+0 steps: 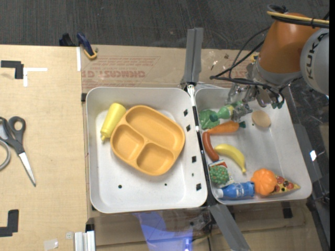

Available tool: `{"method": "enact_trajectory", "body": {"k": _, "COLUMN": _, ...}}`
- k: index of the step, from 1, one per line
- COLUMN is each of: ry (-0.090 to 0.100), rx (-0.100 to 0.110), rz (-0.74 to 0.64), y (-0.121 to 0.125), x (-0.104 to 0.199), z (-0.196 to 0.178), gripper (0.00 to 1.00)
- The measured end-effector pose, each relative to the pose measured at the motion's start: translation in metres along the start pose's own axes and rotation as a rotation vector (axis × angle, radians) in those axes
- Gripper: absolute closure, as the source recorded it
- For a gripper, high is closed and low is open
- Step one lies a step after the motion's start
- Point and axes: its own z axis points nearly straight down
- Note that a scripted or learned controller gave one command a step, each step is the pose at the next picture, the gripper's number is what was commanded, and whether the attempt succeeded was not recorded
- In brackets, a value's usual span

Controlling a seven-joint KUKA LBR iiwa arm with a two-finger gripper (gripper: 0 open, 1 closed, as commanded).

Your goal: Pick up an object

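My gripper (239, 102) hangs low over the back of the right bin (297, 140), just above the neck end of a green bottle (210, 118). An orange carrot (226, 128) lies right below it and a beige egg (261, 120) sits just to its right. Further forward in this bin are a red sausage (210, 146), a banana (232, 155), a packet of green peas (219, 173), a blue bottle (236, 191), an orange pumpkin (263, 181) and a pizza slice (287, 185). Nothing visibly sits in the gripper.
The left bin (99, 187) holds a yellow divided plate (148, 139) and a yellow bottle (112, 120). Scissors (15, 145) lie on the wooden bench at the far left. Cables trail from the arm's wrist over the right bin's back rim.
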Motion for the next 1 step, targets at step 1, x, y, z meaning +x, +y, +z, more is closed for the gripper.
{"method": "enact_trajectory", "body": {"k": 1, "ry": -0.007, "rx": 0.001, "rz": 0.002, "y": -0.0007, "x": -0.0021, "z": -0.011, "gripper": 1.0}}
